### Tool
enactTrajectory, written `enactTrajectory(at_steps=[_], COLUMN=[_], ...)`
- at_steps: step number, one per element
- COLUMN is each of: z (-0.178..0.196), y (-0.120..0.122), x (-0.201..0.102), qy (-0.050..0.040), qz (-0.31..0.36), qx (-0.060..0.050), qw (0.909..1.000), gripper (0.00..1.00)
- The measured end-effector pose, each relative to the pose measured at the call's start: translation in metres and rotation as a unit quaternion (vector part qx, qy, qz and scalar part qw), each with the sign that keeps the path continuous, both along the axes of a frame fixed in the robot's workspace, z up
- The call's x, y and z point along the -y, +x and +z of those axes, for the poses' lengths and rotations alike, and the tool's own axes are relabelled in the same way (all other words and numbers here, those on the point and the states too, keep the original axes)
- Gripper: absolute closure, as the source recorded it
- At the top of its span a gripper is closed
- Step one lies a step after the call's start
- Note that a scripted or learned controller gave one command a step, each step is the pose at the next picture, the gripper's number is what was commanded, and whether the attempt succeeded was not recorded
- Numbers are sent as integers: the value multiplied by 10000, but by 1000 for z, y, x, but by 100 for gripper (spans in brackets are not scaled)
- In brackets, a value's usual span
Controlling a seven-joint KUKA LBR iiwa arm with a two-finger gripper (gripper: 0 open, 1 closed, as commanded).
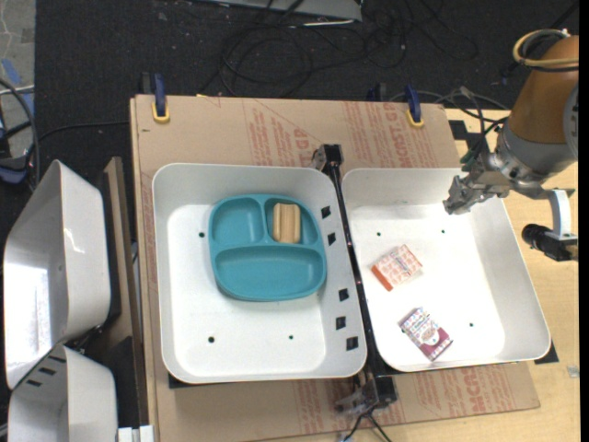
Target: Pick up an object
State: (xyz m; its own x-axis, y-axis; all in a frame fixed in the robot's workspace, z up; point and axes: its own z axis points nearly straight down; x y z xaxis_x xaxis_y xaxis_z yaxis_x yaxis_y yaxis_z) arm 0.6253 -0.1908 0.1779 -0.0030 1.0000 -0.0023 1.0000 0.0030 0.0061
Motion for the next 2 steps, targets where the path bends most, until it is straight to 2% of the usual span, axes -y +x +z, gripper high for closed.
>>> enactTrajectory(at_steps=[1, 2], z=[54, 64], y=[2, -8], x=[0, -51], qy=[-3, 20], qz=[4, 24], qx=[8, -24], qw=[10000, 10000], gripper=[100, 100])
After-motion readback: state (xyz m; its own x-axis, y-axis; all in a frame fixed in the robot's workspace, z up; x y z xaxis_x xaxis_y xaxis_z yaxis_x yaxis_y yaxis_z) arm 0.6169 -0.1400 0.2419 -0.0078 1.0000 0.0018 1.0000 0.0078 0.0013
